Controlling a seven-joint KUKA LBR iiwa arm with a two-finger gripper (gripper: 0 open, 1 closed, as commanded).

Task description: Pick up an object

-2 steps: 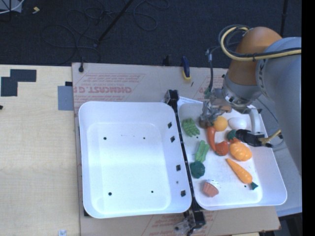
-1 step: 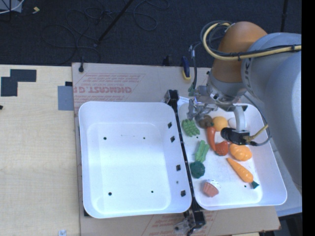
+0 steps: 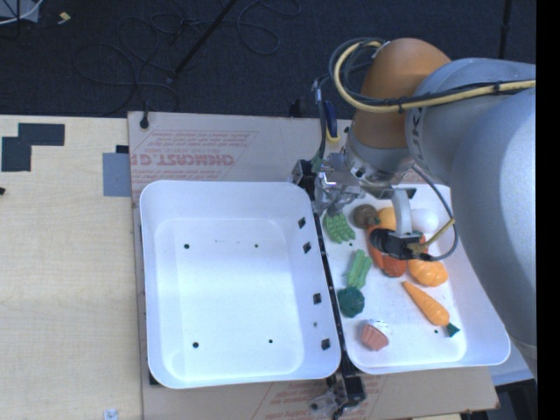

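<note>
The right bin (image 3: 481, 339) holds several toy foods. A light green leafy piece (image 3: 339, 227) lies near its top left corner. Below that piece are a green pod (image 3: 359, 268) and a dark green round piece (image 3: 351, 301). A pink piece (image 3: 374, 336) lies near the front. A carrot (image 3: 429, 305), an orange fruit (image 3: 428, 273), a red cup-like piece (image 3: 388, 254), a brown piece (image 3: 365, 214) and a white egg shape (image 3: 425, 221) sit toward the right. My gripper (image 3: 336, 196) hangs low at the bin's top left corner, just above the leafy piece.
The left white bin (image 3: 157, 234) stands beside the right one, and black clips (image 3: 317, 297) run along their shared wall. Cardboard (image 3: 201, 151) lies under both bins. The arm's grey body (image 3: 490, 164) covers the right bin's far right side.
</note>
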